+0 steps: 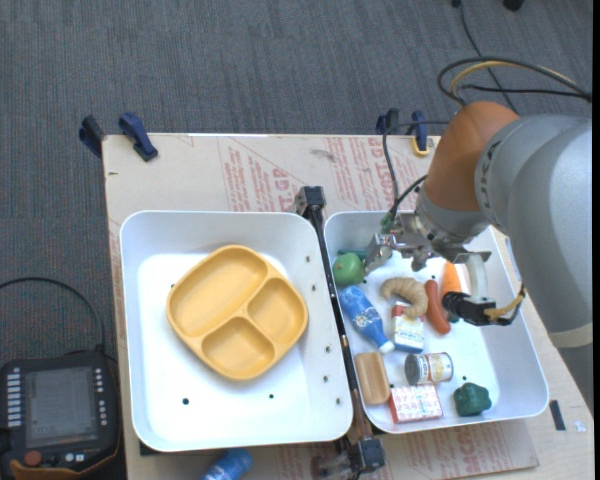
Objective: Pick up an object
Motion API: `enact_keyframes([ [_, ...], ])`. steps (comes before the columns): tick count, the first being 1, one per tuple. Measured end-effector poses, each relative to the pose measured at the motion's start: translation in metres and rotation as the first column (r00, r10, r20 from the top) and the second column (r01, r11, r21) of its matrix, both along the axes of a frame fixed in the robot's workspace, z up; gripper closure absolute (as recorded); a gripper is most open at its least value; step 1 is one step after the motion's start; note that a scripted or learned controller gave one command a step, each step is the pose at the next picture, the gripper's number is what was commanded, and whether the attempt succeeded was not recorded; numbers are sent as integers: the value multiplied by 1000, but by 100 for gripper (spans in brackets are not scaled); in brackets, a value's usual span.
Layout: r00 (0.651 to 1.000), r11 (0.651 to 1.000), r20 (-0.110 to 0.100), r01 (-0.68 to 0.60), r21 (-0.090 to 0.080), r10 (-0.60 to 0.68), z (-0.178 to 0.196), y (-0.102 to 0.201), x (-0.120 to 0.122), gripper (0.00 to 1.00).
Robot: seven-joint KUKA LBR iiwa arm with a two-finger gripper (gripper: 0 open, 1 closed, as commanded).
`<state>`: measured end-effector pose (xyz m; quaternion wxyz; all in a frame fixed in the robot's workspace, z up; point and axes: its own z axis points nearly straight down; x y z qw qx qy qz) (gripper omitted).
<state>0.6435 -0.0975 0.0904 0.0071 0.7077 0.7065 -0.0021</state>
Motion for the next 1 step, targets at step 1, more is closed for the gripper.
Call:
enact_keyframes([
  [1, 1000, 1000, -8, -2, 13, 2, -2, -49, 0, 0],
])
